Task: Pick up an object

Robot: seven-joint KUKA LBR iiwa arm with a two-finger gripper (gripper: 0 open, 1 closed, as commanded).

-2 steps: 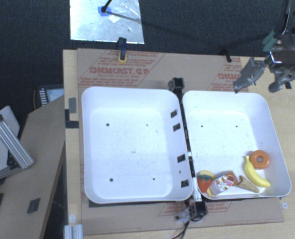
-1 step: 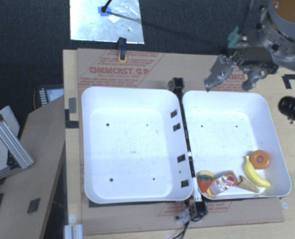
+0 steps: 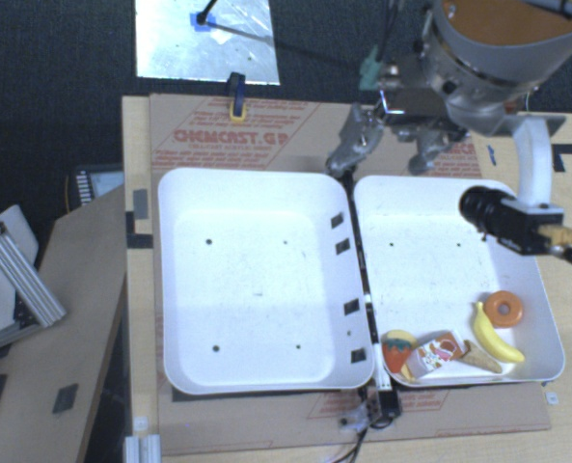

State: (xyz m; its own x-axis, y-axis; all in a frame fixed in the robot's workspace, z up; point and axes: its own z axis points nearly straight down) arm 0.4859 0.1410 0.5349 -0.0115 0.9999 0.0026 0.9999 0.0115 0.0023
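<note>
Spread apart and holding nothing, the gripper (image 3: 380, 160) hangs at the far rim of the right bin (image 3: 430, 258), just where it meets the left bin (image 3: 257, 278); one finger (image 3: 345, 154) reaches down toward the seam between the two, the other (image 3: 422, 158) sits over the right bin's far edge. Above the fingers the grey wrist widens into the arm (image 3: 507, 27) with its orange band. In the right bin's near corner the objects lie clustered, well apart from the gripper: a banana (image 3: 493, 336), an orange ring-shaped piece (image 3: 503, 308) just beyond it, a small white-and-red packet (image 3: 434, 354), a cone-shaped piece (image 3: 479, 359) and a red-orange round fruit (image 3: 398, 349). A black cylinder on a white bracket (image 3: 503, 215) overhangs that bin's right side. Both bins rest on a brown cardboard sheet (image 3: 237, 128) printed in red letters, on a tan bench; beyond lies dark carpet with a shiny metal plate (image 3: 206, 29).
</note>
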